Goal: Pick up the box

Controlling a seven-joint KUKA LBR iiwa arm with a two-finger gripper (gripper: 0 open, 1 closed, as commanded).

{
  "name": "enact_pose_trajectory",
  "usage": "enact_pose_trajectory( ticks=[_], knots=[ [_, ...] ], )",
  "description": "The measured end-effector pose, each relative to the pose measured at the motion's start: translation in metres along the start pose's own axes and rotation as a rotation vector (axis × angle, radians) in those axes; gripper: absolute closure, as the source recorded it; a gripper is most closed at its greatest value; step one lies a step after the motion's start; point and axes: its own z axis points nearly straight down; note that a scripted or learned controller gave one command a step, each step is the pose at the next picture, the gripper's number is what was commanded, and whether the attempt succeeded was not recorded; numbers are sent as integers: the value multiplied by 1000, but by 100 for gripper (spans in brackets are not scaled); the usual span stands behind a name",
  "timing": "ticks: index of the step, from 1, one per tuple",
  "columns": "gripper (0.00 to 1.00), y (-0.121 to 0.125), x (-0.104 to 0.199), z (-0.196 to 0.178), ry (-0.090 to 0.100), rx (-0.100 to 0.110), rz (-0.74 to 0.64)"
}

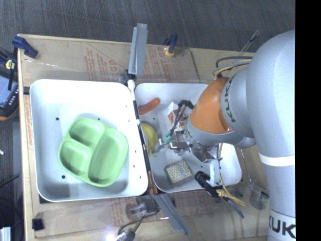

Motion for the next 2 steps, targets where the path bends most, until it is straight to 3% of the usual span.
enact_pose_trajectory(
  ticks=[1, 2],
  knots=[
    [0, -30, -31, -40, 2, 0, -113],
    [0, 33, -79, -9, 1, 0, 102]
  ],
)
